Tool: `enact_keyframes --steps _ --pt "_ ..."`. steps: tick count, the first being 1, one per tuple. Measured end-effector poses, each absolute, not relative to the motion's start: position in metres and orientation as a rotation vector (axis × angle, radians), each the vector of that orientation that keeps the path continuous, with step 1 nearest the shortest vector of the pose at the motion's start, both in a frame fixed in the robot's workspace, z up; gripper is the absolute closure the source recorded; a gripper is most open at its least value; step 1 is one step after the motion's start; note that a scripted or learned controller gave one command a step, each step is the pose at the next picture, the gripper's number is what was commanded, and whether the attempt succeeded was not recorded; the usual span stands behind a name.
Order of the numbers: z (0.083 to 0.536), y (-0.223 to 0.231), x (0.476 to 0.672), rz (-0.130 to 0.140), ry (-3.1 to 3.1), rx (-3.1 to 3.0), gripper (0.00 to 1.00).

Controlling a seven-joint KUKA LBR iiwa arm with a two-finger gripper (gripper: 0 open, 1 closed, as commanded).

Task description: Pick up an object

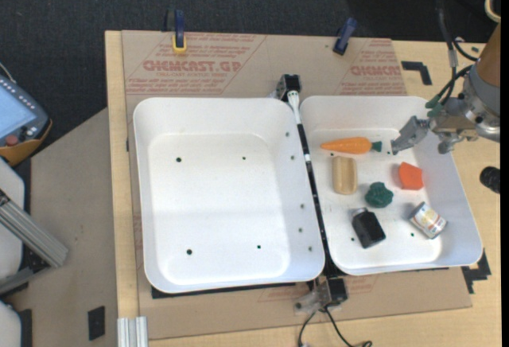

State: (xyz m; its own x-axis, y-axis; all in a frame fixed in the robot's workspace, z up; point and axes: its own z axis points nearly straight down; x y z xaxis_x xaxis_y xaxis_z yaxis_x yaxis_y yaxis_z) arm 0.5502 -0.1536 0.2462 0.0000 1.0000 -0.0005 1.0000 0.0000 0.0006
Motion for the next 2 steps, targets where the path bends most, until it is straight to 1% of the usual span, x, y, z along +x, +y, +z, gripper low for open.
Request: enact_keyframes --steps 1,2 --pt "0.0838 -0.1475 0.501 -0.011 2.23 2.233 0.0" --pt "0.0921 -0.1483 0.5055 0.0 2.22 2.223 0.0"
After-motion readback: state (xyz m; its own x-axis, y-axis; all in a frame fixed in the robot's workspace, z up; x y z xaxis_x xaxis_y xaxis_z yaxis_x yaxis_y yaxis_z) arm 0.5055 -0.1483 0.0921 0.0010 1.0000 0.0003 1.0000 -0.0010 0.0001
